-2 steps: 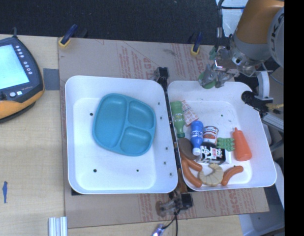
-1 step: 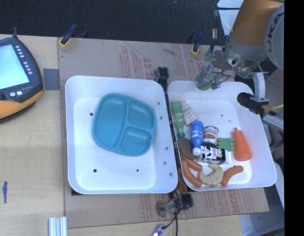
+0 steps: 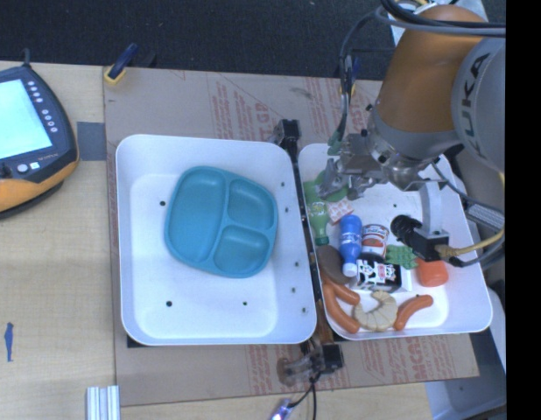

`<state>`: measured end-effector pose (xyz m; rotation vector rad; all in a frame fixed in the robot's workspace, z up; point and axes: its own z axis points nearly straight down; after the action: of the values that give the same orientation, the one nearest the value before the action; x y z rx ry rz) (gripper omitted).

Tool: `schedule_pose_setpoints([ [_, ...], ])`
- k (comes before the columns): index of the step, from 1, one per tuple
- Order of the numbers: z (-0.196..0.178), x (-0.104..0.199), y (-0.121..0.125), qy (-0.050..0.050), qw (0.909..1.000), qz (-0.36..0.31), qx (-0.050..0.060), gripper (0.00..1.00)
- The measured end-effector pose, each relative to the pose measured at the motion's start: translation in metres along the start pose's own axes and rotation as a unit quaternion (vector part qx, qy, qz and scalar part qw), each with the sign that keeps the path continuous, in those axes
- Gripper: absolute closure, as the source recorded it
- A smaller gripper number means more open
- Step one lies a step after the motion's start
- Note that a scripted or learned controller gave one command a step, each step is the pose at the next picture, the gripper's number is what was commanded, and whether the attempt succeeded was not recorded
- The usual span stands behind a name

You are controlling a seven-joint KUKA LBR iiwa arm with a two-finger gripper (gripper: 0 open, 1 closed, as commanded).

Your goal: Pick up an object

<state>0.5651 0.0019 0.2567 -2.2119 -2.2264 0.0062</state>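
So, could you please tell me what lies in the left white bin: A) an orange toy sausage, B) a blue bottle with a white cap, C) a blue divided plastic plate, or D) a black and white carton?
C: the blue divided plastic plate lies alone in the left white bin, while the small toy items are piled in the right white bin below the gripper.

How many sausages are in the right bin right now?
2. One sausage lies along the right bin's front-left corner; the other sausage is near the front edge, right of the croissant. More may be hidden under the arm.
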Motion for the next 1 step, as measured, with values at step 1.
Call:
schedule_pose_setpoints([
  [1, 0.0168, -0.0151, 0.0478, -0.001, 1.0, 0.001, 0.0, 1.0],
])
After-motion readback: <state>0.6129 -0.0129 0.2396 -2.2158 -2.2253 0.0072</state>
